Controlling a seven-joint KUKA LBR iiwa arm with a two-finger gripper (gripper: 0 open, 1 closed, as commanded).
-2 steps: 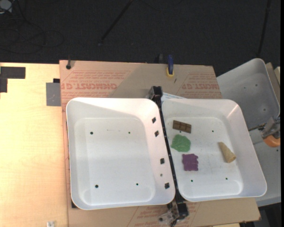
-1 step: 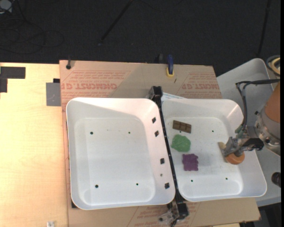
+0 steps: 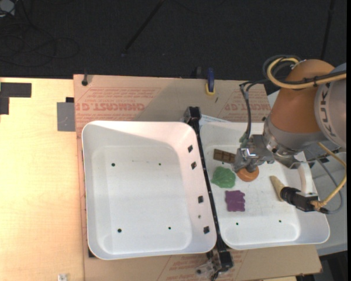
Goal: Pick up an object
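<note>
Fingers (image 3: 247,164), spread impossible to tell, sit directly over the orange object (image 3: 247,174) beside the green lump (image 3: 224,177).

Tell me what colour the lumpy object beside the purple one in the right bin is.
Green; the lumpy object shows clearly in the camera view.

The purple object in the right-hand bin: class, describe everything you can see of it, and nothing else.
The purple object is a small, blocky, roughly square lump with uneven edges, matte and solid purple; its material cannot be told. It lies flat on the floor of the right bin, near the bin's middle and toward its left side. It sits just below and right of the green object, close to it, though contact cannot be told. The hand is above it in the view, near an orange object, not touching the purple one.
</note>
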